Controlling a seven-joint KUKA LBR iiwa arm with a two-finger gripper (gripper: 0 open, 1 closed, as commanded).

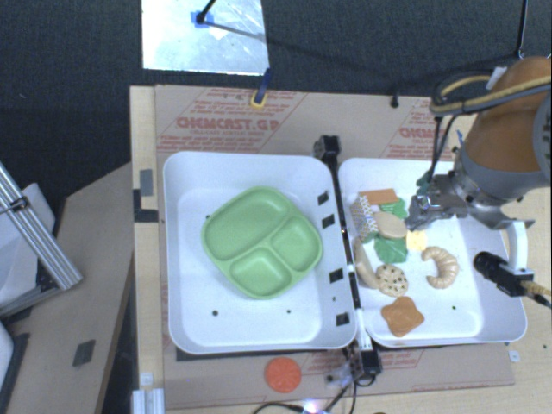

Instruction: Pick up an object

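Going Down Cleanly Into a Crowded Bin

Dark carpet surrounds the bench (216, 115), which carries two shallow white bins side by side on a cardboard sheet. Lying in the left bin (185, 317) is a green divided plate (261, 241), near its middle. All the loose pieces lie in the right bin (496, 317), bunched toward its left wall: an orange block (379, 197) and a ridged white piece (367, 216) near the far edge, a tan oval piece (391, 227), a green leafy piece (392, 250), a small yellow piece (417, 241), a croissant (442, 266), a long pale piece (365, 267) along the left wall, a speckled cookie (392, 279), and an orange-brown piece (403, 316) toward the near edge.

The arm reaches in from the right, and the jaws (420, 210) hang over the far half of the right bin, just beside the tan oval piece and the yellow piece. Whether they are spread or closed I cannot tell; they read as a dark metal cluster, and nothing can be seen held between them.

Judging by that position, the step in hand is the descent onto a target. The pile beneath is tight, with pieces touching or overlapping, so a straight drop risks pinching two things or sliding off a rounded top. The croissant and the orange-brown piece sit apart from their neighbours and look like easier targets. Whichever is chosen, the grip should centre over it, straddle its narrow width, and close only once low enough to catch its sides.
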